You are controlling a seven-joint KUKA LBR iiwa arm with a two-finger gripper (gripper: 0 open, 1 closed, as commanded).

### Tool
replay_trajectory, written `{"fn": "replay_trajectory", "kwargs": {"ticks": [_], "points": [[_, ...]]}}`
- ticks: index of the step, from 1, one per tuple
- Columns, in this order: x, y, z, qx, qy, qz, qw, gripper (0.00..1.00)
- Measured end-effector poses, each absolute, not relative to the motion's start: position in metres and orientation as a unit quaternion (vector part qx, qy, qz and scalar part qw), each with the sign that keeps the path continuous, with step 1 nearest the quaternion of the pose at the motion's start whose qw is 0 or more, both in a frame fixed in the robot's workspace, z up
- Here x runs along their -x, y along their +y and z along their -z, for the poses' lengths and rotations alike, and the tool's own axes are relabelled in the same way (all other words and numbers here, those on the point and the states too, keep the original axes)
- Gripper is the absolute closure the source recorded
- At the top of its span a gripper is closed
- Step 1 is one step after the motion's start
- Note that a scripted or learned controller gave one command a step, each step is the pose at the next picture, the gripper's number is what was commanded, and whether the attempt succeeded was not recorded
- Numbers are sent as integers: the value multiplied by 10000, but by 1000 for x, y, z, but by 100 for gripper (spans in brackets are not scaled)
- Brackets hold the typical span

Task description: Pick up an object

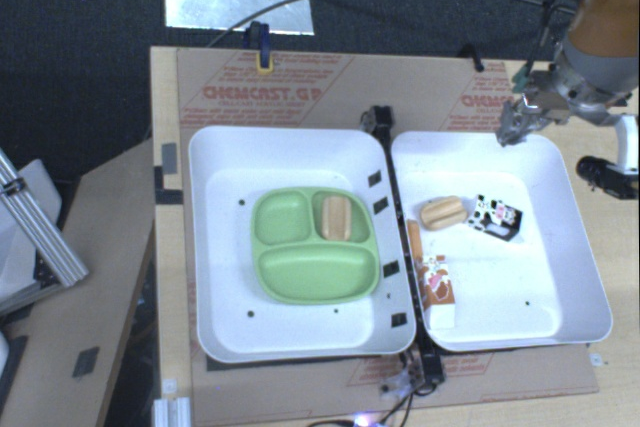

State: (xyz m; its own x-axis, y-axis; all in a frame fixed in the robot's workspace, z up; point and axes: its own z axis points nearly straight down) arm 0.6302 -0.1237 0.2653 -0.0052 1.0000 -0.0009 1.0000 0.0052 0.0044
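Nothing picked up yet as far as I can see: my gripper [512, 130] hangs over the far rim of the right bin [560, 305], and I honestly can't tell how it's set. The bread roll [442, 212], the black-and-white toy [496, 216] and a small carton [436, 287] lie untouched, so the whole grab is left.

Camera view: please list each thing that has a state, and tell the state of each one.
Gripper: above the right bin's far rim, holding nothing visible.
Green plate: flat in the left bin.
Bread piece: lying in a plate compartment.
Bun: lying in the right bin.
Black-and-white toy: lying beside the bun.
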Motion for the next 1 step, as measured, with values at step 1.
{"fn": "replay_trajectory", "kwargs": {"ticks": [1], "points": [[-648, -71, -263, -7044, 7098, -14, 16, 100]]}}
